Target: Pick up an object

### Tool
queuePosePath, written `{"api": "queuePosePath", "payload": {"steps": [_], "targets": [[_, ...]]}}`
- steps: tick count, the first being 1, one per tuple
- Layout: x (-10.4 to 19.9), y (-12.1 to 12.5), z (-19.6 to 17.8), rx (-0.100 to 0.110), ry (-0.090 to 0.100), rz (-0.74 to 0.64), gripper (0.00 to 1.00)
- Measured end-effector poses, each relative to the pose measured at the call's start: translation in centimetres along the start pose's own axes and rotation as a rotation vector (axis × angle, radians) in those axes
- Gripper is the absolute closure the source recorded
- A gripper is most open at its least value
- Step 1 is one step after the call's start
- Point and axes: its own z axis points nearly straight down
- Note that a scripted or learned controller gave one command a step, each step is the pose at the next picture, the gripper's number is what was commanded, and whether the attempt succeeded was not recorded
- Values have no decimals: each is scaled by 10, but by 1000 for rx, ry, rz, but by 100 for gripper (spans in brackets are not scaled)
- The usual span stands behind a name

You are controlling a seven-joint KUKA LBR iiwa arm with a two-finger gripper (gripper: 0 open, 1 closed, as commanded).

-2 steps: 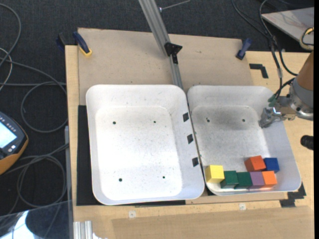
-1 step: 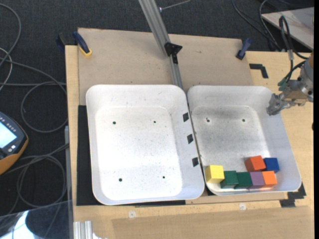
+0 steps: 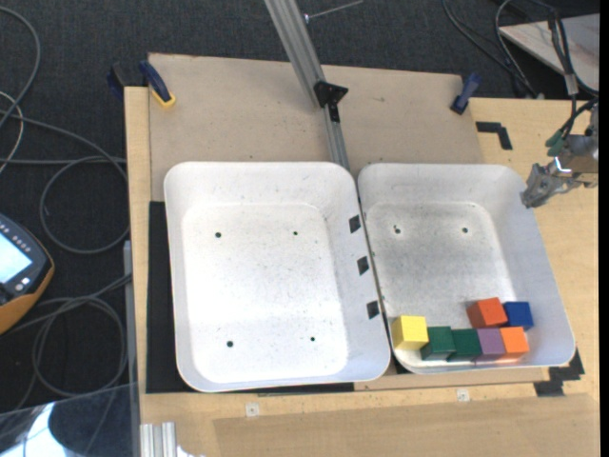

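Several small coloured blocks lie along the near edge of the right bin [image 3: 521, 219]: a yellow block [image 3: 411, 330], two green blocks [image 3: 453, 342], a purple block [image 3: 491, 341], a red-orange block [image 3: 487, 311], an orange block [image 3: 514, 341] and a blue block [image 3: 519, 313]. My gripper [image 3: 540, 187] sits at the far right, just outside the right bin's far right rim, well away from the blocks. Nothing is seen between its fingers.
The left bin [image 3: 181, 255] stands beside the right one on the wooden bench. A metal pole [image 3: 303, 46] slants up from the gap between the bins. Blue clamps [image 3: 463, 93] hold the far board. Cables and a handheld device [image 3: 17, 265] lie on the floor to the left.
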Motion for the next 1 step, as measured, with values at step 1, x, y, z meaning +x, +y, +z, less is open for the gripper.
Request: {"api": "queuePosePath", "payload": {"steps": [1], "targets": [[43, 7, -2, 6, 3, -3, 100]]}}
